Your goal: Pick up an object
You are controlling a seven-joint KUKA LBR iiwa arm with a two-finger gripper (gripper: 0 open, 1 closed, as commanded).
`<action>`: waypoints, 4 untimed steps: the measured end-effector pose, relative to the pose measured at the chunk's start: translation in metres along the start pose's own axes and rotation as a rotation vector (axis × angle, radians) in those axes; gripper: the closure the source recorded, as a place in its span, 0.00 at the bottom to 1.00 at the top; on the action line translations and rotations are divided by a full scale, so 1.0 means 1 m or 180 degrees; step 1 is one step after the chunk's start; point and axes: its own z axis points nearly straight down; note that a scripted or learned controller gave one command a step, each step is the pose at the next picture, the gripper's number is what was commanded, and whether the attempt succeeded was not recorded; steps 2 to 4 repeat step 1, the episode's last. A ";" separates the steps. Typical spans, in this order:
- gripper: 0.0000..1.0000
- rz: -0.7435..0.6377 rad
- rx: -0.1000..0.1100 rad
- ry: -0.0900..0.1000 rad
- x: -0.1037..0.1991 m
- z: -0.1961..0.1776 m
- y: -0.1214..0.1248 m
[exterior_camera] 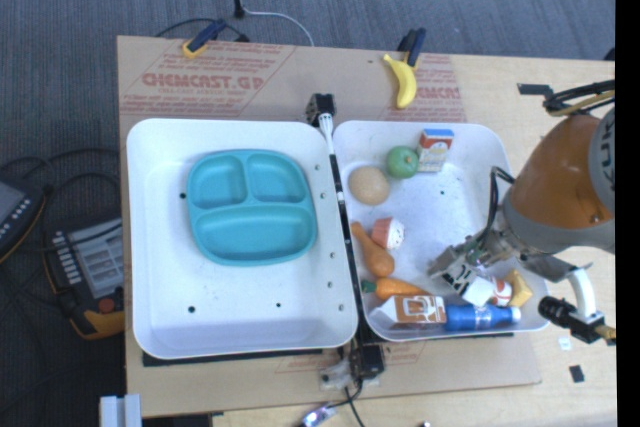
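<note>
Over the right bin (470, 137), arm (560, 185) bent low, jaws' (462, 267) state unclear, near blue bottle (480, 317).

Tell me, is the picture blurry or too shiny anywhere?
In the camera view the light is soft and even, with only faint shadows inside the white bins; the teal tray and banana look fairly sharp; the gripper and the small items beside it are smeared and hard to make out; no strong glare shows.

Two white bins (150, 215), one blue tray (250, 205), two carrots (375, 255), one banana (403, 80), one green apple (402, 161).
</note>
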 end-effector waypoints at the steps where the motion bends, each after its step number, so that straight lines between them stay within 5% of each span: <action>1: 1.00 0.0401 0.0057 0.0020 0.034 -0.056 0.039; 4: 1.00 0.0401 0.0057 0.0020 0.034 -0.056 0.039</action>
